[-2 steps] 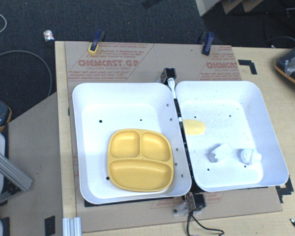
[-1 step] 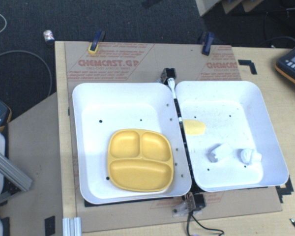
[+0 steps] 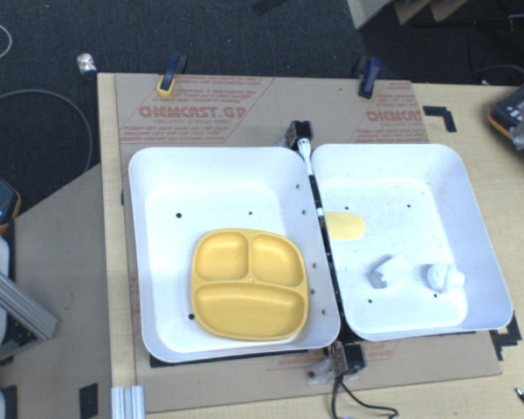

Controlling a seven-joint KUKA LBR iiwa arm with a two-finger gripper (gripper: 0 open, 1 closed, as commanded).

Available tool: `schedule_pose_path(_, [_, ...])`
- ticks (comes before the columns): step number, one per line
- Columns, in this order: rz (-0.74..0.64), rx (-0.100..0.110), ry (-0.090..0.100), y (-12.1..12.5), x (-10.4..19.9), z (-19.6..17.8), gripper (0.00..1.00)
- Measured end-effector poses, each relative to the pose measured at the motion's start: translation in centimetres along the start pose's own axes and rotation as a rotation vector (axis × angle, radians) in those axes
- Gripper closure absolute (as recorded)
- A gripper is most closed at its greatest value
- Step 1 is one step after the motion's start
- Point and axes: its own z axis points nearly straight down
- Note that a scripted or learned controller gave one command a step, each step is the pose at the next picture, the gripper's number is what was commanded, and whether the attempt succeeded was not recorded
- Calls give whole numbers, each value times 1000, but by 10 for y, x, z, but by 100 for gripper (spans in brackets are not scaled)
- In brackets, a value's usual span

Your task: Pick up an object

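Camera view is showing a yellow divided plate [image 3: 249, 284] lying in the left bin [image 3: 148, 234]; gripping its rim looks best, though I cannot tell the end effector's state.

Both bins [image 3: 218, 168] look like smooth matt white plastic. The yellow tray [image 3: 249, 284] is plastic with a soft sheen. The board [image 3: 271, 112] beneath is printed brown cardboard.

Red print "CHEMCAST GP" on brown protective sheet [image 3: 244, 103] behind my bins; repeated partly at right, cut off "CHEMCAST".
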Motion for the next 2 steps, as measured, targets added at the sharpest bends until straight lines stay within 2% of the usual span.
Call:
schedule_pose_path(1, [-3, 15, 1, 0, 61, 156, 100])
schedule_pose_path(2, [-10, -13, 3, 1, 160, 71, 100])
